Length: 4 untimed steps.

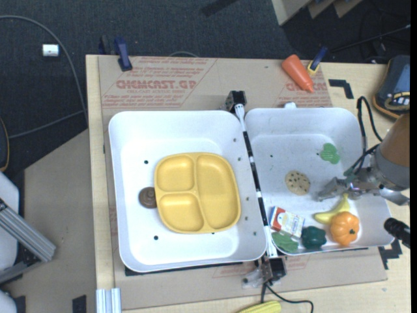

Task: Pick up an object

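Gripper (pixel 333 189) hangs low in the right bin (pixel 287 119), fingers spread, nothing between them. Your nearest target, the banana (pixel 332 210), lies just beside it, against the orange pumpkin (pixel 344 227).

Count of items on the bench, by kind.
Bins: two white, left bin (pixel 124 175) and right bin (pixel 273 126). Left held one yellow divided tray (pixel 195 192) and one brown disc (pixel 147 197). Right held one cookie (pixel 298 182), one green leaf piece (pixel 330 152), one banana (pixel 332 211), one orange pumpkin (pixel 344 227), one red-and-white carton (pixel 287 222), one dark green vegetable (pixel 313 237).
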Tool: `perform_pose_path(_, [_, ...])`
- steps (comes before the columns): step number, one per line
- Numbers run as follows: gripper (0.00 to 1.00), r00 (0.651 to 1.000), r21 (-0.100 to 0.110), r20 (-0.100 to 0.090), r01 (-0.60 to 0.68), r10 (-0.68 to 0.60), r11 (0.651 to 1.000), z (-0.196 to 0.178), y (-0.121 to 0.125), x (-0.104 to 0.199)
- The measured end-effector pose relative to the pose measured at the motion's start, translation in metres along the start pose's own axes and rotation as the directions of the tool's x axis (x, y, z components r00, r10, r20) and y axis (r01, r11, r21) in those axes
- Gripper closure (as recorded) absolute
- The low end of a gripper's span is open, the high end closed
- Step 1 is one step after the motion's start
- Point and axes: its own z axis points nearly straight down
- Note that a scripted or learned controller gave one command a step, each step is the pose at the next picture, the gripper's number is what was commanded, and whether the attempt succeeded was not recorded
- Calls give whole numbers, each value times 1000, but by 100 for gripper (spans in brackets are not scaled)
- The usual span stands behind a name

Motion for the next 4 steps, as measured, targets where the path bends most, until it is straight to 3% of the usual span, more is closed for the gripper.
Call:
perform_pose_path(1, [100, 1000, -2, 5, -2, 2, 1000, -10, 0, -2])
perform_pose_path(2, [100, 1000, -3, 7, -2, 2, 1000, -44, 61, 42])
perform_pose_path(3, [0, 1000, -1, 8, -3, 3, 1000, -43, 60, 41])
perform_pose_path(4, [0, 1000, -1, 10, -6, 6, 1000, 0, 21, 32])
